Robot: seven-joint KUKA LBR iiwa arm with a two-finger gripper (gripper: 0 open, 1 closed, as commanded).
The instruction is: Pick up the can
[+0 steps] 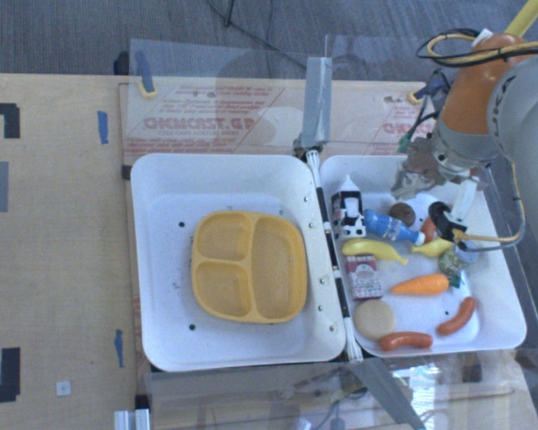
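Note:
The can [402, 213] looks like a small brown round object standing in the right bin [502, 325], near its back, beside a blue bottle [391, 229]. My gripper [433, 195] hangs over the back of the right bin, just right of the can and slightly behind it. The grey arm with its orange band [471, 101] comes down from the upper right and hides part of the bin's back wall. Nothing is visibly held.
The right bin also holds a black-and-white toy [347, 206], two bananas [374, 251], a carrot [421, 285], a red box [366, 279], a round bun [374, 318] and two sausages [405, 339]. The left bin [161, 240] holds a yellow divided plate [249, 265].

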